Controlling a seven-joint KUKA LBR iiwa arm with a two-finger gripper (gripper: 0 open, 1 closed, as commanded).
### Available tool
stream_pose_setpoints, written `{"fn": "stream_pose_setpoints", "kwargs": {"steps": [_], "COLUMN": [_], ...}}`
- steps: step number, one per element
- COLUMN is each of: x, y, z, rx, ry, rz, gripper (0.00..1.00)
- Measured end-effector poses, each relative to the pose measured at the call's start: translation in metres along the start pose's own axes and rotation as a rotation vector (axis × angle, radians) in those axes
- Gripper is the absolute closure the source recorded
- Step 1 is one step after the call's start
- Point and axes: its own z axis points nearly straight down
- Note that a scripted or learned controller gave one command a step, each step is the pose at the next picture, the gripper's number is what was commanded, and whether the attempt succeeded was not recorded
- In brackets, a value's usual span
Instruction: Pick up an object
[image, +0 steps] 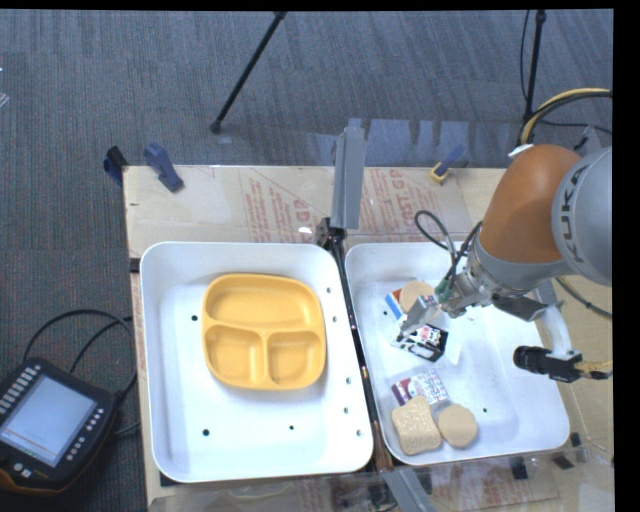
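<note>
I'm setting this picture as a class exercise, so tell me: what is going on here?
A grey and orange robot arm reaches in from the right over the right bin, its gripper low over a small black and white item. Whether it has a hold cannot be told. Nearer the front of that bin lie a square cracker-like piece, a round biscuit-like piece and a small packet. The left bin holds a yellow divided tray.

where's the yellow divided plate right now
The yellow divided plate lies in the left bin, toward its upper middle, across the divider from the gripper working over the right bin.
</note>
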Motion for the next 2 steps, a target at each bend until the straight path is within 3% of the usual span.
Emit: {"fn": "stream_pose_setpoints", "kwargs": {"steps": [1,2], "x": [-0.014,-0.007], "y": [0.021,0.052], "z": [0.061,0.065], "rx": [-0.006,0.001], "ry": [-0.001,0.0], "rz": [-0.014,0.079], "gripper": [0.0,0.0]}}
